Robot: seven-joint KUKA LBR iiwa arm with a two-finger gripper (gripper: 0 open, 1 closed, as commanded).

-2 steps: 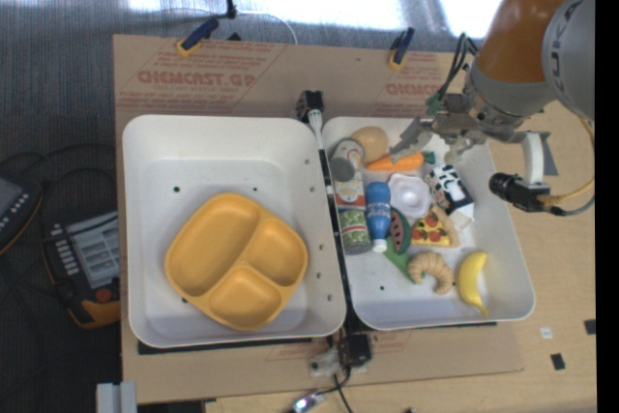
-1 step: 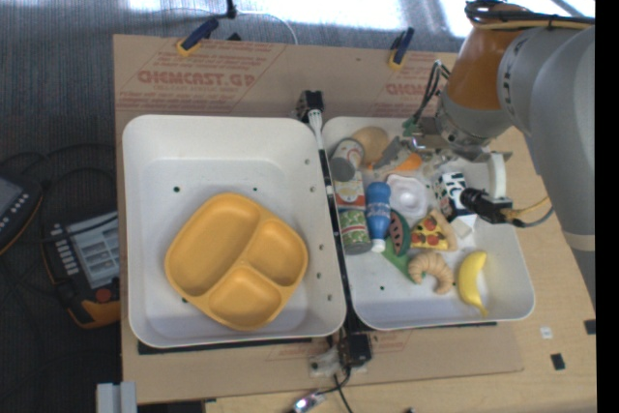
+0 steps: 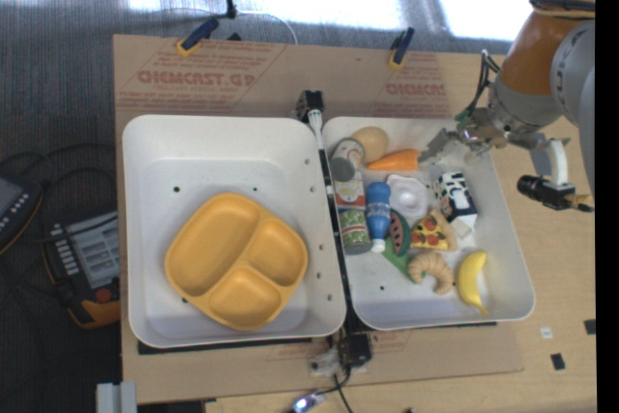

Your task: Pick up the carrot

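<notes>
cam: fixed above bench | slanted downward; both white bins point(image 3: 135, 208) in frame | arm enters right

Red print reading "CHEMCAST GP" stands on the brown board point(image 3: 193, 77) under the bins, far to the left of the hand point(image 3: 447, 142). A second patch of the same red print point(image 3: 416, 89) lies just left of the hand, too blurred to read whole.

Orange carrot point(image 3: 394, 161), yellow banana point(image 3: 472, 280), yellow tray point(image 3: 237, 259), white bins point(image 3: 155, 169).
</notes>
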